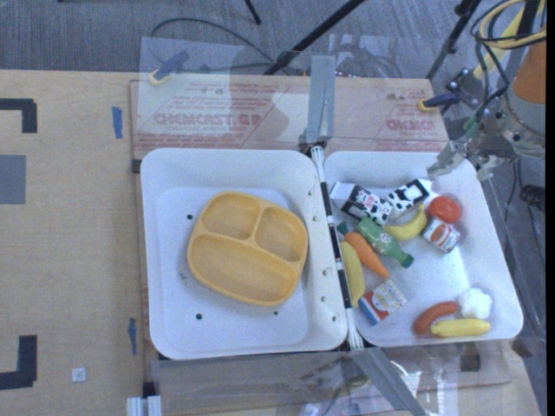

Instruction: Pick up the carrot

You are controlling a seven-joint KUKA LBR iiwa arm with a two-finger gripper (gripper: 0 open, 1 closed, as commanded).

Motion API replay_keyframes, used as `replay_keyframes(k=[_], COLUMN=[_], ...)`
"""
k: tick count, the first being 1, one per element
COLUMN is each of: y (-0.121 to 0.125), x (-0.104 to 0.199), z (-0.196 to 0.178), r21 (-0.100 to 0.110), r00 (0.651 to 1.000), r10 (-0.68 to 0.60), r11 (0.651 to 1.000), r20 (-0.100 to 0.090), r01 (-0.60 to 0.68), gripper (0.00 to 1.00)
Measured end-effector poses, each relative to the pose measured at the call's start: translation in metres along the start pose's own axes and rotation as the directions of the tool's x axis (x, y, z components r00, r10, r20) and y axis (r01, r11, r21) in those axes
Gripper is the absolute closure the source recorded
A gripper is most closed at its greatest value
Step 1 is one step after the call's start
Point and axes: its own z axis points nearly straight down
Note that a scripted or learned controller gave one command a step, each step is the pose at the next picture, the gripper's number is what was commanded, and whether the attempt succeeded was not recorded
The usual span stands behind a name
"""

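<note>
— Why is the arm [527, 76] parked up at the corner like that?

— I'd guess to stay clear of the pile before it commits. Its gripper [461, 159] hangs over the far rim of the right bin [499, 258], and I can't tell how its fingers stand; nothing shows between them.

— And the other bin [165, 258]?

— Well off on the far side from the gripper. It holds just a yellow divided plate [247, 248], probably somewhere to set things down.

— So where's the carrot [366, 253]?

— Below the gripper and across toward the divider between the bins, lying slanted. A banana [352, 271] sits just beside it on the side farther from the gripper, and a green bottle [385, 242] touches it on the nearer side. Tight spot, I'd say.

— Anything closer to the gripper?

— A cow-patterned carton [381, 203], then a tomato [444, 208] and a small can [441, 237], all loosely tumbled.

— And the room?

— A wooden bench [69, 258] with blue tape marks, clear sheeting behind the bins, grey carpet with tripod legs beyond.
</note>
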Motion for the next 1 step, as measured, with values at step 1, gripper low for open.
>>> replay_keyframes(k=[1], y=[0.006], x=[0.0668], z=[-0.0369], r21=[-0.005], r00=[0.999], r10=[-0.05], r11=[0.999], r20=[0.002], r01=[0.05], gripper=[0.0])
